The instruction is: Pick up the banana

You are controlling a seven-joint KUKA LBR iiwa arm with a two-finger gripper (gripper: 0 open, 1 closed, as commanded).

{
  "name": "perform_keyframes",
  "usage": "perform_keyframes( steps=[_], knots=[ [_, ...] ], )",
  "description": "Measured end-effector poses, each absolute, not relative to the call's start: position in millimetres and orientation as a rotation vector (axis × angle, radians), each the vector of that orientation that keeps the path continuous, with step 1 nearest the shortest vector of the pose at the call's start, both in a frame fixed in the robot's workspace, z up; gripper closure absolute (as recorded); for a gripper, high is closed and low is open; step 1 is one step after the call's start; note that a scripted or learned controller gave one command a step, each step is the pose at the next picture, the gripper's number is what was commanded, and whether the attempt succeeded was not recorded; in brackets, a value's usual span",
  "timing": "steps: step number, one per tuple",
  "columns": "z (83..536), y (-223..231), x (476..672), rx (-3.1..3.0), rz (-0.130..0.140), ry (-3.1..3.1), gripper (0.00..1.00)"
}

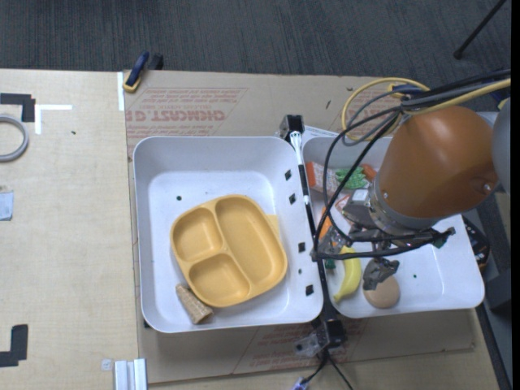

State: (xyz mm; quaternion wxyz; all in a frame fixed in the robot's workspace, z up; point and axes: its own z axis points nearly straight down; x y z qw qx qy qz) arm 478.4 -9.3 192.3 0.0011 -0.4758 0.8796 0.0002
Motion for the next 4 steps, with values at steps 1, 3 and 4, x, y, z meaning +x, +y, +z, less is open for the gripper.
perform_keyframes(
  steps=[1,3,4],
  knots=[
    [192.5,-1.4,478.7,-2.007,-0.001,2.412,0.00],
    [201.8,13.4,479.7,-2.554,0.000,1.818,1.00],
    [201.8,13.4,479.6,-2.555,0.001,1.817,0.00]
  ],
)
